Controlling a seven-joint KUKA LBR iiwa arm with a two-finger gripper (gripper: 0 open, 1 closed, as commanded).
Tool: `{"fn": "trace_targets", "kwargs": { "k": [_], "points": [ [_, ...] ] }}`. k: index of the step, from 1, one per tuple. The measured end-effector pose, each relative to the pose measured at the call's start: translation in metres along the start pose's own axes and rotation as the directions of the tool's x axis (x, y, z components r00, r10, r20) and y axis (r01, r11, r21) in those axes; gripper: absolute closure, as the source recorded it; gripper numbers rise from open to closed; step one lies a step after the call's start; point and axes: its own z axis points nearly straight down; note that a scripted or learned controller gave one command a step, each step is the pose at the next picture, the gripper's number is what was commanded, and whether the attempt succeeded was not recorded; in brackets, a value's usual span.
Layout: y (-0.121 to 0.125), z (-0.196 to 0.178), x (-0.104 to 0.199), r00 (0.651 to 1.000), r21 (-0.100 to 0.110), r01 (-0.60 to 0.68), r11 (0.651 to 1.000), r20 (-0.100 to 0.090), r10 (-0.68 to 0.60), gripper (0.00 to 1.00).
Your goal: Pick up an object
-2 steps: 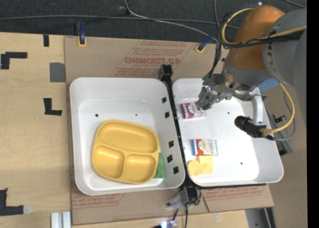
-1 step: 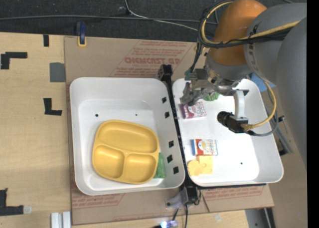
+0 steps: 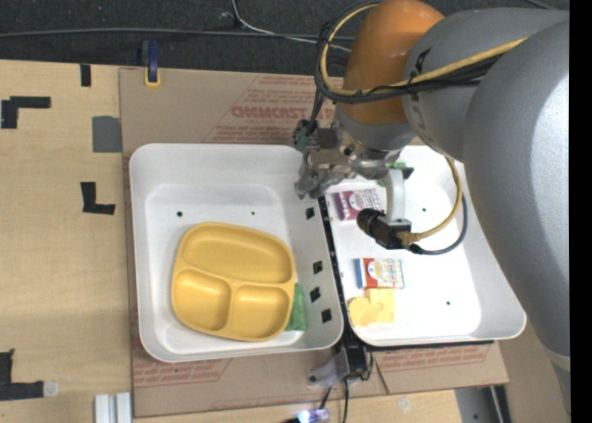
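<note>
Yellow plastic tray (image 3: 233, 280), three compartments, lies flat in left bin (image 3: 148, 180), toward its near side. Green item (image 3: 298, 308) wedged betw. tray's right edge and bin wall; ID uncertain.

Right bin (image 3: 495, 315) holds: purple-and-white packet (image 3: 356, 201) at far end, partly under the arm; red/blue/white packet (image 3: 380, 272) mid-bin; small yellow piece (image 3: 372, 310) just nearer than that, touching or almost touching it. All three lie flat on bin floor.

Arm: grey w/ orange band, reaching in from right, wrist over the divider betw. the two bins at their far half. End effector (image 3: 314, 179) sits low at the divider, approx. over left bin's right edge, just beside the purple packet. Finger state: cannot tell, as wrist body and cabling obscure the tips. Nothing seen betw. fingers.

Status of task:
- Target not specified; any object qualifies.
- No object seen lifted. Every item appears seated in its bin.
- Pick judged not yet achieved. Arm looks to be at approach or descent stage near the bin boundary.

Remaining, as judged: close on an item, confirm grip, raise clear of bin. Nearest candidate appears to be purple packet; tray well apart from end effector.

Surface (image 3: 55, 227) around bins: cardboard sheet, black tape marks, no loose items of note.
</note>
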Motion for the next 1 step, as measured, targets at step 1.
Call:
{"fn": "trace_targets", "kwargs": {
  "k": [1],
  "points": [
    [0.0043, -0.0056, 0.0442, 1.000, 0.000, -0.002, 1.000, 0.000, 0.002, 1.00]
  ]
}}
